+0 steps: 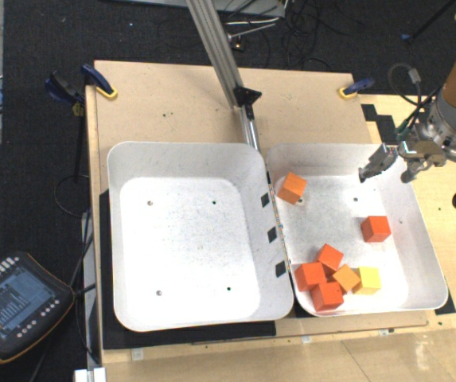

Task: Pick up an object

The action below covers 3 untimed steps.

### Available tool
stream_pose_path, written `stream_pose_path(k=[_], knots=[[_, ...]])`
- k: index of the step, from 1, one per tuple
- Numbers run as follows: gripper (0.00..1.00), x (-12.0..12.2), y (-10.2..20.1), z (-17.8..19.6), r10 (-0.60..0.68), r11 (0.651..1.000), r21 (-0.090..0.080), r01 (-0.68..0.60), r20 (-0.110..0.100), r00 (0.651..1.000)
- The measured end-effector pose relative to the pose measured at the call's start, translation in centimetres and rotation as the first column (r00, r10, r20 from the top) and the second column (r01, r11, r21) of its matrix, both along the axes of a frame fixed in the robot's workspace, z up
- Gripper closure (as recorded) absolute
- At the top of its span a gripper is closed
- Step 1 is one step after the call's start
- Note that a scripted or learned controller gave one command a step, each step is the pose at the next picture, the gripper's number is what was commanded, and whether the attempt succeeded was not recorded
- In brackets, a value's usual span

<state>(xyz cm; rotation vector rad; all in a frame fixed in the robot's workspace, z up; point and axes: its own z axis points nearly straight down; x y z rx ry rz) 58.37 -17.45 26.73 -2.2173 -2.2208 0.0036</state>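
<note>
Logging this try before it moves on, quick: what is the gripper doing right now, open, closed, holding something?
Gripper: open, nothing between its fingers, above the far edge of the right bin.

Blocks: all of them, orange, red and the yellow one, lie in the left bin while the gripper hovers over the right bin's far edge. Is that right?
Not quite. The camera view shows the blocks, including the yellow one, lying in the right bin, not the left bin. The gripper does hover over the right bin's far edge.
</note>
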Motion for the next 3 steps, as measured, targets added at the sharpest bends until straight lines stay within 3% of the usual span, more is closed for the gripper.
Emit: stream_pose_path(k=[1, 3], knots=[[0.00, 0.1, 0.0, 0.2, 0.001, 1.000, -0.001, -0.001, 0.004, 1.000], [0.00, -1.0, 0.3, -10.9, -0.002, 1.000, 0.000, 0.002, -0.001, 1.000]])
